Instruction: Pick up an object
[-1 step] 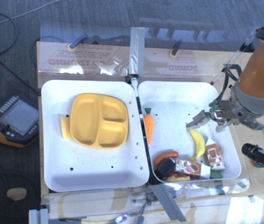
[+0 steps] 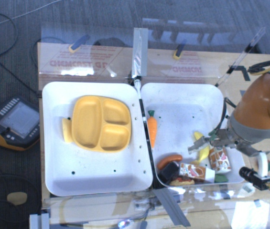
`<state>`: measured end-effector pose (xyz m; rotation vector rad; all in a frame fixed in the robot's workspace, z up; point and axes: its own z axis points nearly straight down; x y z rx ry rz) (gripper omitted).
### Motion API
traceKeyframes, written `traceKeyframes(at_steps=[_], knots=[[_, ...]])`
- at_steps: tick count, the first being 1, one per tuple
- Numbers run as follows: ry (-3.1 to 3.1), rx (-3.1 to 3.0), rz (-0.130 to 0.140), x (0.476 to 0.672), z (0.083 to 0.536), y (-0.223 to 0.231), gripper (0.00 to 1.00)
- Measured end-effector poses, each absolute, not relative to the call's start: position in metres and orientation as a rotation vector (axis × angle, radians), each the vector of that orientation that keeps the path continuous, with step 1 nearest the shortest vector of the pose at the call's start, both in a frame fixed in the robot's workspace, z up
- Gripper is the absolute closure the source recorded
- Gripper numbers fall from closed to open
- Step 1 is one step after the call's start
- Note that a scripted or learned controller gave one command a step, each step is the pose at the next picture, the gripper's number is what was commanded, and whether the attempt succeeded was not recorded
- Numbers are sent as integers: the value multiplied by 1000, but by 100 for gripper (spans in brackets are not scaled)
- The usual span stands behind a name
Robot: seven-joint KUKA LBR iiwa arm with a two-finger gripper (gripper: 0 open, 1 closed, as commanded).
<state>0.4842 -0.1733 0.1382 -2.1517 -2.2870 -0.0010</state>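
Gripper (image 2: 202, 146) low over the right bin (image 2: 182, 92), fingers spread, nothing seen between them. Directly beneath, touching or nearly so: a yellow banana (image 2: 201, 150), long axis slanting toward the near wall. Just beside, nearer the camera: small carton (image 2: 220, 160) and box (image 2: 197, 172), print unreadable. Farther left: carrot (image 2: 152, 129), then yellow tray (image 2: 101, 123).
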Motion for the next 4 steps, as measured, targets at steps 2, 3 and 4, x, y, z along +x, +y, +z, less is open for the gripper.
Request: traceKeyframes(at_steps=[2, 3, 4], knots=[[-2382, -2073, -23, 509, 129, -175, 100], [-2255, -2186, 3, 533, 208, -136, 100], [-2517, -1910, -15, 523, 109, -181, 100]])
